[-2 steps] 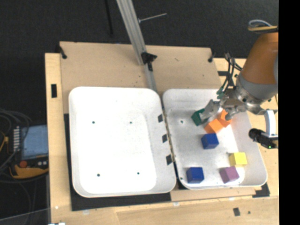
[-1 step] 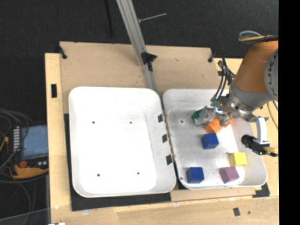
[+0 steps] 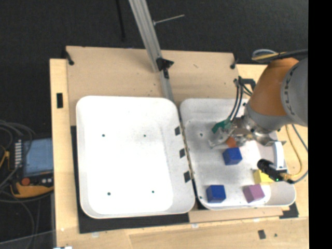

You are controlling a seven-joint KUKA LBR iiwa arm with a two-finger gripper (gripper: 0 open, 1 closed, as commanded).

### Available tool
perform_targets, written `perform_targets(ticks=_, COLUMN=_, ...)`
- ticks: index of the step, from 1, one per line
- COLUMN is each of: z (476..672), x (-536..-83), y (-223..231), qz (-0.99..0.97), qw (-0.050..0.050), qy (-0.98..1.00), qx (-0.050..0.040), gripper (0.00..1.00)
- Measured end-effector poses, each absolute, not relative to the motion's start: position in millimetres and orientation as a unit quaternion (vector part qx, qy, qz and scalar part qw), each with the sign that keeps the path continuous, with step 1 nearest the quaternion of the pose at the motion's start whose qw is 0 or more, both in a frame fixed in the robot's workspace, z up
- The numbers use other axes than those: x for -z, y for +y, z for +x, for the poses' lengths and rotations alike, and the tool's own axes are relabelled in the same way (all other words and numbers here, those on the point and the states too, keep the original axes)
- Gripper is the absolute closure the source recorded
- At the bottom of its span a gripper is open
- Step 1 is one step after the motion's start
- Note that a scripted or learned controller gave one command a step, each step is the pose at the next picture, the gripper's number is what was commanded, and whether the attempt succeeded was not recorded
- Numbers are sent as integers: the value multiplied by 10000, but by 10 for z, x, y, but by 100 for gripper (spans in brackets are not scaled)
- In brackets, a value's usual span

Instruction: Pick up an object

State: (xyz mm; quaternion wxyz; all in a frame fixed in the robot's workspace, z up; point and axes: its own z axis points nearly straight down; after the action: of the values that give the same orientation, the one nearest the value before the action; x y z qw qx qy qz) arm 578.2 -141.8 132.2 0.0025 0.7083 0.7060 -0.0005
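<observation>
Two blue blocks [image 3: 232, 156] [image 3: 216, 193], purple block [image 3: 253, 193], seemingly yellow block [image 3: 262, 177].

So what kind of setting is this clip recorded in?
Most likely a robotics lab bench set up for grasping trials. Two shallow white bins sit side by side on a wooden bench, the KUKA arm reaches over the right bin's small coloured blocks, and a control pendant lies beside the bench.

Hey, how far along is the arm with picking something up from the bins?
Nothing looks picked up yet. The gripper is low in the right bin, just above a blue block. A second blue block, a purple block and a yellow block lie on the bin floor. Grasping and lifting remain.
</observation>
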Motion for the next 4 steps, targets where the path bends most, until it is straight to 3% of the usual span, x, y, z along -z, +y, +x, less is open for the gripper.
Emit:
perform_targets(ticks=1, z=5802, x=-1464, y=-1434, qz=7110, qw=46, qy=7032, qx=-23, gripper=100)
perform_targets(ticks=3, z=5737, x=-2334, y=-1440, qz=7069, qw=26, qy=7073, qx=-16, gripper=100)
perform_targets(ticks=4, z=5753, x=-2388, y=-811, qz=7041, qw=-1, qy=7101, qx=-14, gripper=100)
